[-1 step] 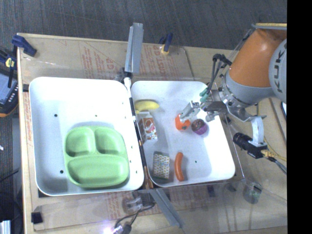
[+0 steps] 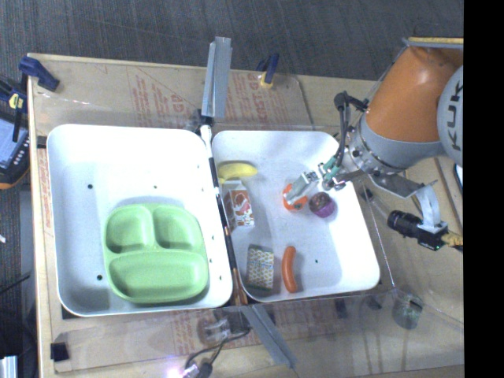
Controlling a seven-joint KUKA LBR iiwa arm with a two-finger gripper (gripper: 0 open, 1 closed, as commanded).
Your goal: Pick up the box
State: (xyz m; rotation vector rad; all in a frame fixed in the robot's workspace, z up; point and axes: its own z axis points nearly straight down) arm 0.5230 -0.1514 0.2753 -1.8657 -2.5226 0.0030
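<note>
White plastic forms both bins; take the right bin (image 2: 350, 270) as your reference. You find the box (image 2: 239, 208) against its left wall, just below the banana (image 2: 237, 169) and above the patterned packet (image 2: 261, 267). A sausage (image 2: 290, 268) lies beside that packet. The gripper (image 2: 303, 189) hangs over the bin's upper middle, well apart from the box, next to a purple ball (image 2: 321, 204). You cannot tell whether it is spread or pressed together. The green tray (image 2: 155, 253) sits in the left bin (image 2: 71, 164).

One fixed cam, high above bench (image 2: 118, 81), looking down at a slant. Both bins fill mid-frame; arm (image 2: 409, 109) enters upper right.
</note>
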